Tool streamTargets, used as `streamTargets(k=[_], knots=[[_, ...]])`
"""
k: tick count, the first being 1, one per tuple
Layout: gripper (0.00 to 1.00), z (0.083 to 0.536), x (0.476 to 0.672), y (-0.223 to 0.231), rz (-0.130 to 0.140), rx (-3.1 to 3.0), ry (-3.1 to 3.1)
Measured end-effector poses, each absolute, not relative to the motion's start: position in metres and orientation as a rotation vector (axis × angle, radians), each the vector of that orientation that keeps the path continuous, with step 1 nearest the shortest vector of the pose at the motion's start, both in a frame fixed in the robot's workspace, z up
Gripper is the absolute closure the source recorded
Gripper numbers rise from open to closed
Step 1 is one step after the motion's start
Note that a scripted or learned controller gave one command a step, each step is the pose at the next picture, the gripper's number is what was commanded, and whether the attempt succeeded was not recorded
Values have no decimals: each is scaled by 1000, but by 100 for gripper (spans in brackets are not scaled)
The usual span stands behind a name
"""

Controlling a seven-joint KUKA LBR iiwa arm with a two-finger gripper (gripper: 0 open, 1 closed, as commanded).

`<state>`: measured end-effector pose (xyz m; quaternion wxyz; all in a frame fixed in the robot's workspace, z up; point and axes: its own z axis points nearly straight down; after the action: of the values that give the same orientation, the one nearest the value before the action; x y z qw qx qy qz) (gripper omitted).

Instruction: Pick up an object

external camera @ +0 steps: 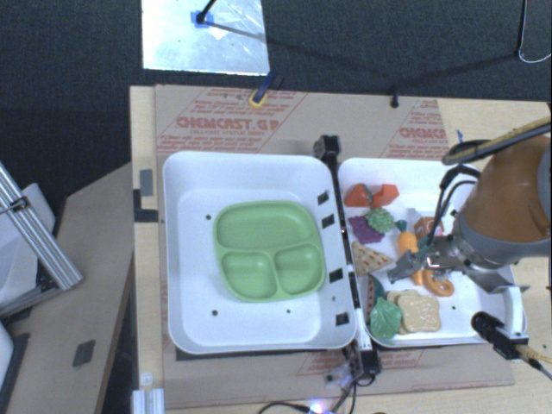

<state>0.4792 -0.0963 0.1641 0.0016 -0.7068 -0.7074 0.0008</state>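
Orange ring [439,285], just beside tool [412,266]

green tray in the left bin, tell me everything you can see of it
The green tray is a pale green, matte, plastic-looking divided plate with rounded corners. It has three compartments: one wide one across the far side and two smaller ones along the near side, split by raised ridges. It lies flat, turned slightly askew, about the middle of the left bin, resting on the bin's white floor. Nothing lies in it, and nothing but the bin floor touches it.
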Motion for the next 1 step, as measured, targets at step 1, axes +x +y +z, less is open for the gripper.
streamTargets(k=[1], knots=[[0, 120, 479, -103, 1, -2219, -2220]])
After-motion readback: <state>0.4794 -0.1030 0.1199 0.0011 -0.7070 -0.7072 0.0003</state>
